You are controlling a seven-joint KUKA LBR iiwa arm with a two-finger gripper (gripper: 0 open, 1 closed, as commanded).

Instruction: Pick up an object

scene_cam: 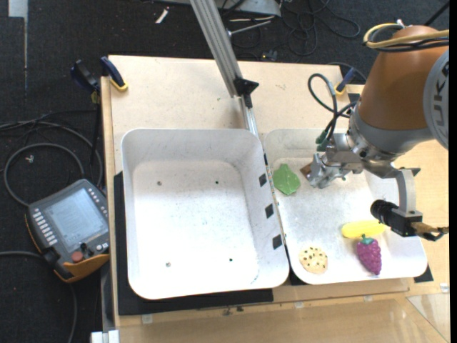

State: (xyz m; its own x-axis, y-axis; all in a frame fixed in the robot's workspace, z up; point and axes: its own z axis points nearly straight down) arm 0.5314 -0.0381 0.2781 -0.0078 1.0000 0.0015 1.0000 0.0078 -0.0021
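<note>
In the right bin [335, 281] lie a green leaf-shaped piece [287, 180], a round tan cookie [313, 260], a yellow banana-like piece [363, 229] and a purple grape bunch [370, 254]. My gripper [319, 176] hangs low over the upper middle of this bin, just right of the green piece and apart from it. The arm's orange band and wrist cover the bin's upper right part.
The left bin [136, 156] stands beside the right one, their walls meeting in the middle. A slanted metal rail [221, 41] runs from the top toward the bins' junction. A teach pendant [68, 224] lies on the floor at the left.
</note>
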